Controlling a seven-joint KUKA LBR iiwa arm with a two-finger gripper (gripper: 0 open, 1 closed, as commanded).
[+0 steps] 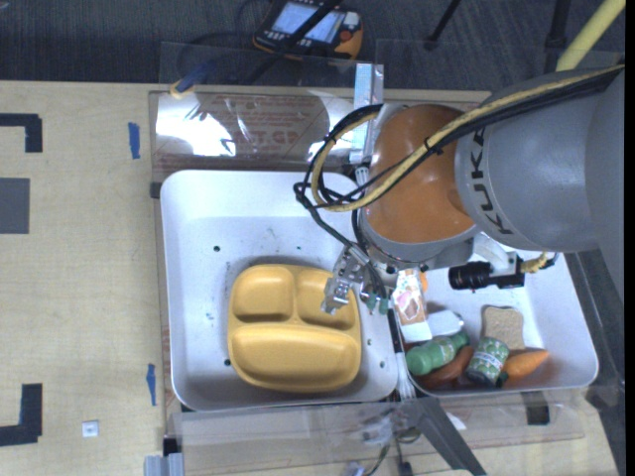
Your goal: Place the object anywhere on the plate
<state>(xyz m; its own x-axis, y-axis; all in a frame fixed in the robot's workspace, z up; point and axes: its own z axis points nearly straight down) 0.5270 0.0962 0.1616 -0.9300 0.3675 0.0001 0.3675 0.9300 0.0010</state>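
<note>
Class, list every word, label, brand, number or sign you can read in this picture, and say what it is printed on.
"KUKA": on the grey arm, partly cut off by the orange band.
Handheld pendant screen: too small to read.
Packet in the right bin: print too blurred to read.
Green can: label unreadable.

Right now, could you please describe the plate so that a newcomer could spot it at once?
Find the left white bin of the two on the bench. The plate lies in its lower half, beside the gripper. It is mustard yellow with divided compartments, unlike the food items in the right bin.
</note>
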